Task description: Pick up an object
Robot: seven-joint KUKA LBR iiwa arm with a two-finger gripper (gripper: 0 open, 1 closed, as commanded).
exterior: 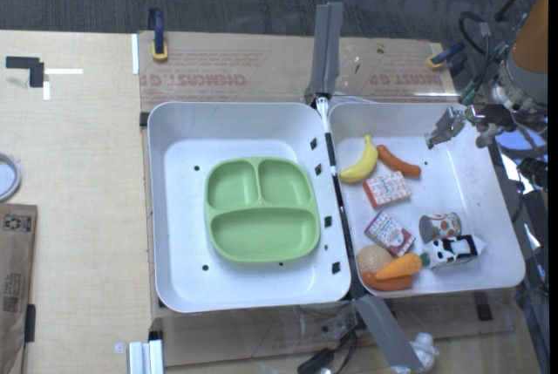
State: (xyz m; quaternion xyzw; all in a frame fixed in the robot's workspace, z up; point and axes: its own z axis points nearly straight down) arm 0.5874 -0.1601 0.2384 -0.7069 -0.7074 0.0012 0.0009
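**Gripper at the far right of the toy bin, nothing yet in hand**

While the arm reaches in from the right, its gripper hangs over the far right corner of the right bin, above bare white floor and well apart from every toy. At this distance the fingers are small and partly lost against the wrist hardware; they appear slightly spread, with nothing between them, though I would not swear to the width of the gap.

The candidates all lie in the right bin. A banana rests near the dividing wall at the far left, just beside an orange sausage. Below them sit a small red-and-white box and a second box. At the near edge a carrot lies against a round tan piece, with a cow figure and a small can just to the right. The left bin carries a green divided plate.

My judgement: the sausage is the nearest item to the gripper and stands fairly free. A sound pick would centre above its middle, turn the fingers across its short axis, open wide, and descend fully before closing. The near cluster is crowded and risks a glancing or double contact.
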